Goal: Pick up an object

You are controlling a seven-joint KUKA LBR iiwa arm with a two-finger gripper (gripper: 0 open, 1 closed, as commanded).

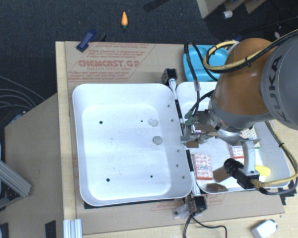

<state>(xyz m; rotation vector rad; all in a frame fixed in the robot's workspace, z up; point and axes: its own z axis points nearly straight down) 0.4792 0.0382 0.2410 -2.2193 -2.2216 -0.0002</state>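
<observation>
My gripper (192, 135) hangs over the left edge of the right bin (188, 94), close to the wall shared by the two bins. The orange band and grey wrist cover most of that bin. A red and white packet (202, 165) lies just below the gripper in the right bin. Near the bin's front edge lies a brown piece (216, 187). A second red and white packet (237, 151), a pale stick (250, 156) and a yellow piece (262, 171) lie to the right of the wrist. A small brownish bit shows at the gripper's tip; what it is cannot be told.
The left bin (89, 133) holds two small grey round spots (155, 132). A blue object (204, 66) sits behind the right bin. Cardboard (111, 61) covers the bench behind the bins. Cables run along the right side.
</observation>
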